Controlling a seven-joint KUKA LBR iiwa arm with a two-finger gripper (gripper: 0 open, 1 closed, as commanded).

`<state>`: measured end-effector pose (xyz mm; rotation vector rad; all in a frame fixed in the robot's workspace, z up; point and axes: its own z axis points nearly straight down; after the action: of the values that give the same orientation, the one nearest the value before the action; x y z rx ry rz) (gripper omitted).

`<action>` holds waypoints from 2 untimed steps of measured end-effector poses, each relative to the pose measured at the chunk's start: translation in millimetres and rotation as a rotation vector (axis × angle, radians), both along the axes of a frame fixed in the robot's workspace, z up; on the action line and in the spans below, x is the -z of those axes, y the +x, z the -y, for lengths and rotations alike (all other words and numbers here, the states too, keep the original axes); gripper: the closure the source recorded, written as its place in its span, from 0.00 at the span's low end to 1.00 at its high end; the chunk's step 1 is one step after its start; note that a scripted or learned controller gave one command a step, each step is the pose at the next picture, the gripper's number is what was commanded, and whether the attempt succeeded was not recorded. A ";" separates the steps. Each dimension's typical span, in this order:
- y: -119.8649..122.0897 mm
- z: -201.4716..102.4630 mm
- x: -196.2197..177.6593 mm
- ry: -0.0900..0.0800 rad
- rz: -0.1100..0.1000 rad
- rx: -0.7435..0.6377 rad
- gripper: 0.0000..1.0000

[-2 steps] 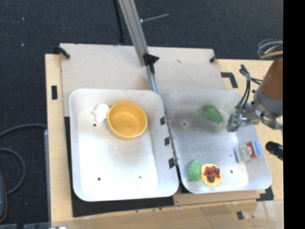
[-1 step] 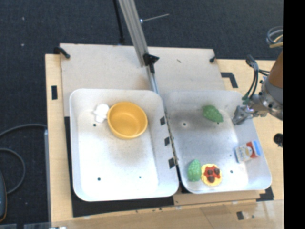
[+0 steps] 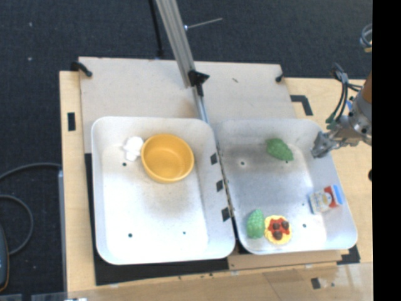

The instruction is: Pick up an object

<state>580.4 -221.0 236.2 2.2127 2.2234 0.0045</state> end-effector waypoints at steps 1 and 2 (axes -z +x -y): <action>-4.9 -42.5 -6.4 0.002 -0.003 -0.001 1.00; -20.1 -85.5 -2.5 0.001 -0.005 -0.001 1.00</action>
<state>560.2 -135.5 238.8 2.2147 2.2276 0.0010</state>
